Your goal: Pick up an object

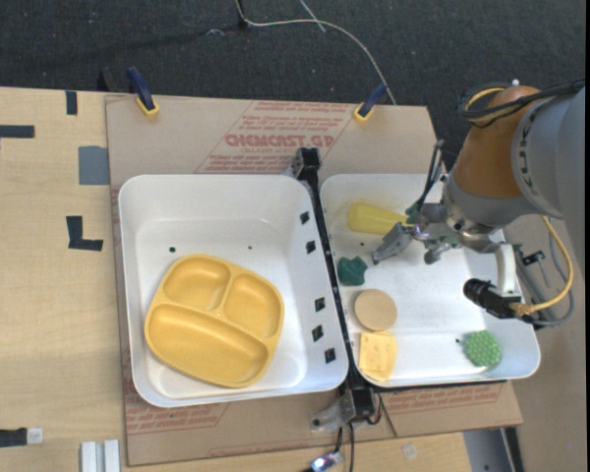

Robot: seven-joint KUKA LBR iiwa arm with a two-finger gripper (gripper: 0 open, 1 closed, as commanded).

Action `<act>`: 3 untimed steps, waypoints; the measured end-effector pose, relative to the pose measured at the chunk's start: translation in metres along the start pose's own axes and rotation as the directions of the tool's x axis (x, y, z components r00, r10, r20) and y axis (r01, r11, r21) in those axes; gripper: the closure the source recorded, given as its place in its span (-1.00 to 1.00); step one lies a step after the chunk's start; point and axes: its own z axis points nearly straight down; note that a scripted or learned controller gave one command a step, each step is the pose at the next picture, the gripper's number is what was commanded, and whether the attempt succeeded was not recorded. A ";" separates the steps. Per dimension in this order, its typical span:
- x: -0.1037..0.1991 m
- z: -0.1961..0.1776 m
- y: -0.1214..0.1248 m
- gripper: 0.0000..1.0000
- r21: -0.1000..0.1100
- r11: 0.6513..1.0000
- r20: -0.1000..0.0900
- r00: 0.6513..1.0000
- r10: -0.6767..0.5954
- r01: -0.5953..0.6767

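Note:
My gripper (411,251) hangs over the right bin (442,362), near its middle, below the arm's orange band (487,160). The fingers (387,248) are spread open and hold nothing. A yellow oblong object (373,217) lies just up and left of the left finger. Left of the gripper, a small dark green piece (351,269) sits by the bin's left wall. Toward the near edge lie a tan round disc (376,310) and a pale yellow square slice (378,356). A green bumpy object (482,348) rests in the near right corner.
The left bin (143,205) holds a yellow divided plate (214,319). A black divider (320,254) runs between the bins. Black cabling and a connector (492,296) hang at the arm's right side over the right bin.

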 end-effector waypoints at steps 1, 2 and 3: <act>-0.001 0.046 0.001 -1.00 -0.008 1.000 0.004 1.000 0.001 -0.001; -0.001 0.036 0.001 1.00 -0.007 1.000 0.005 1.000 0.000 0.000; -0.003 -0.010 -0.008 1.00 -0.009 1.000 0.001 1.000 0.001 -0.001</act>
